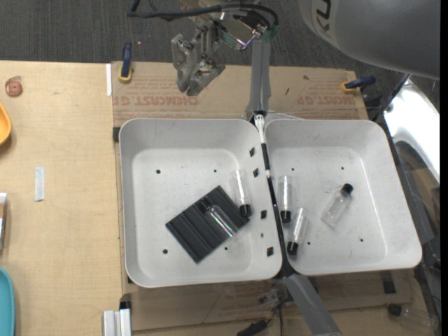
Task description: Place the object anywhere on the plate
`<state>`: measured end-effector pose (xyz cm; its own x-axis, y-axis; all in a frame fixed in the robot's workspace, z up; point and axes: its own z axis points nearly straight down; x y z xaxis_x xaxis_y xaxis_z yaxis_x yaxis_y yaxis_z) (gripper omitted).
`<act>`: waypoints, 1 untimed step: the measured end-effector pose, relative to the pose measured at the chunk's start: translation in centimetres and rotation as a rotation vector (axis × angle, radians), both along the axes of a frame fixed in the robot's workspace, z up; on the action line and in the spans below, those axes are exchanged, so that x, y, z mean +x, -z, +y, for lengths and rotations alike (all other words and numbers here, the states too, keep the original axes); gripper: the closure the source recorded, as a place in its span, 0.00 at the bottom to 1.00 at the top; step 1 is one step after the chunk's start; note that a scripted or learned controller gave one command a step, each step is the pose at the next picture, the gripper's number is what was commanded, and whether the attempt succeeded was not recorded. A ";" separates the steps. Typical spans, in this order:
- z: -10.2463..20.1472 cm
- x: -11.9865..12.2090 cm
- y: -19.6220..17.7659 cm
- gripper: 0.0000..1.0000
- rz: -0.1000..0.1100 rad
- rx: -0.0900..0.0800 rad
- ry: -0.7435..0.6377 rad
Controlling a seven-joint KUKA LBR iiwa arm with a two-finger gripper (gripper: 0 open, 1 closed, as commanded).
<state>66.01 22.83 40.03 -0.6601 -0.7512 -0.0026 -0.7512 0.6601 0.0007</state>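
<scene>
Left bin (140,208): black ridged plate (203,224) lying at an angle, one clear vial (221,218) already resting on it, another vial (241,193) just beside its corner.
Right bin (378,187): three more vials.
Tool (194,68): hanging up past the bins' far edge, can't tell how it's set.

This is a robotics lab: a grey KUKA arm (378,12) looms in at 1 o'clock above a plywood surface (56,152) set on dark carpet. Two shallow white bins (140,138) sit side by side on printed cardboard (231,89) held by clamps (126,60) at 11 and 2 o'clock. Small clear vials (336,205) with black caps lie in the bins, cables trailing overhead at 12 o'clock.
</scene>
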 end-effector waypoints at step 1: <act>-1.1 0.0 -1.8 1.00 -0.004 0.001 -0.098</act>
<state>66.03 21.69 41.85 -0.5833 -0.8122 -0.0058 -0.8122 0.5834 -0.0018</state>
